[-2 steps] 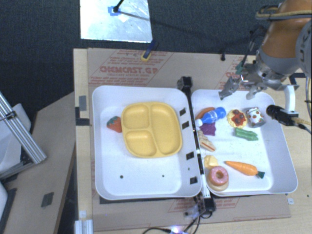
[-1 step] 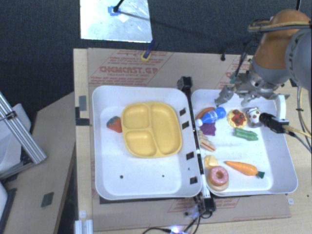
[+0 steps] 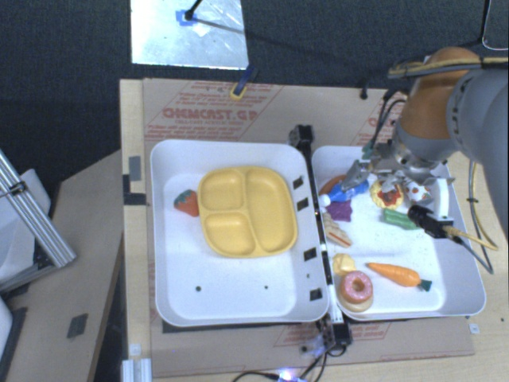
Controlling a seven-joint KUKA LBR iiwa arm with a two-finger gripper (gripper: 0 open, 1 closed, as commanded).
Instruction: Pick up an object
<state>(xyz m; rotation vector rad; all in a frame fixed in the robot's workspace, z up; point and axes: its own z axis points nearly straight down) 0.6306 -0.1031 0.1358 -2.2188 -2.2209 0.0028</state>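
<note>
The right bin (image 3: 457, 289) holds several toy foods. Among them are an orange carrot (image 3: 394, 274), a pink-iced donut (image 3: 355, 289), purple grapes (image 3: 339, 210), a blue piece (image 3: 351, 189), a green piece (image 3: 398, 219) and a red-and-yellow piece (image 3: 389, 196). My gripper (image 3: 372, 172) hangs low over the back of this bin, just above the blue piece and the red-and-yellow piece. Nothing visibly sits in its grasp. The grey wrist hides part of what lies beneath it.
The left bin (image 3: 171, 293) carries a yellow divided plate (image 3: 245, 211) and a red strawberry toy (image 3: 187, 202) to the plate's left. A striped sandwich piece (image 3: 338, 234) and a small yellow piece (image 3: 343, 263) lie near the divider between the bins.
</note>
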